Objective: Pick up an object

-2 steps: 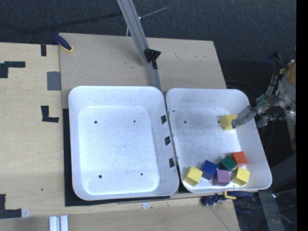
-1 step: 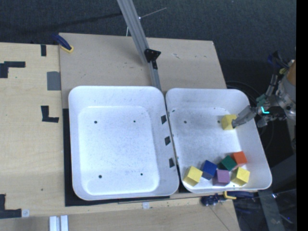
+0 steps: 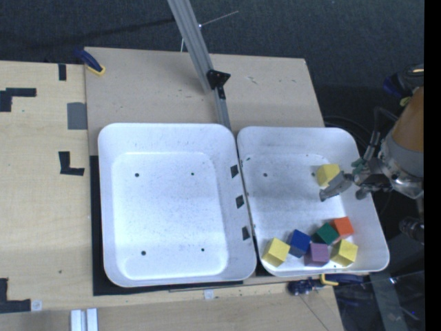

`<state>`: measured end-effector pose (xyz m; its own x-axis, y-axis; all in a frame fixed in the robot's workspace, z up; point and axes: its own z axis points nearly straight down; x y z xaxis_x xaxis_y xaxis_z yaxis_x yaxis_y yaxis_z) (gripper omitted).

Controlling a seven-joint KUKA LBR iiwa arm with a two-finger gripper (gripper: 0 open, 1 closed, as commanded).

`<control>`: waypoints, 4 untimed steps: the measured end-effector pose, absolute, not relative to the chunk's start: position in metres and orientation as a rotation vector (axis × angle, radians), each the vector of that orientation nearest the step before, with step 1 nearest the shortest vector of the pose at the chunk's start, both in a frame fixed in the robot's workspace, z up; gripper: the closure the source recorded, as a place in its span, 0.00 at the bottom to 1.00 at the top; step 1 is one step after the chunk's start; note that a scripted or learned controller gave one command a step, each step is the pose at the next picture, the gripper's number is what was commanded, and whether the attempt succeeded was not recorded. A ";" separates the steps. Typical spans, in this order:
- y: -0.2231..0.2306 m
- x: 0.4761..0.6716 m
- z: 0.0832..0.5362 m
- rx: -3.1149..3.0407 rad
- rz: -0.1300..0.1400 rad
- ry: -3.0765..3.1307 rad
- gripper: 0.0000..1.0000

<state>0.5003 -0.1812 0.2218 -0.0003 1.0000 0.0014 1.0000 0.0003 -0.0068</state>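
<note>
Pale wooden bench fills your view, with two shallow white bins side by side on a dark mat, and your work is all in the right bin (image 3: 303,143). Start at the gripper (image 3: 342,183): it reaches in over that bin's right rim, and you can see one dark finger slanting down and left toward the floor of the bin; whether the pair is spread or pressed together you cannot tell from this angle. Touching or just beside that finger, on its far-left side, sits a lone yellow block (image 3: 327,174), well apart from the rest. It looks roughly cubic, so no long axis matters; what matters is that it lies a shade left of and beyond the fingertips, not visibly between them, so do not count it as held. Move your eye nearer along the bin and you find the cluster against the near wall: an orange block (image 3: 343,226), a green block (image 3: 326,234), a blue block (image 3: 300,241), a purple block (image 3: 318,253), and two more yellow ones at either end. The left bin (image 3: 165,133) lies well away. The lone yellow block is your closest candidate by a wide margin.
</note>
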 end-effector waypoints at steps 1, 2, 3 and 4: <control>-0.180 0.492 0.159 -2.216 0.007 -2.216 0.00; -0.174 0.486 0.097 -2.215 0.006 -2.218 0.00; -0.174 0.488 0.110 -2.216 0.002 -2.220 1.00; -0.178 0.492 0.172 -2.223 -0.003 -2.226 1.00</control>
<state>0.4924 -0.1779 0.1715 -0.0017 1.0000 -0.0019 1.0000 0.0017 0.0043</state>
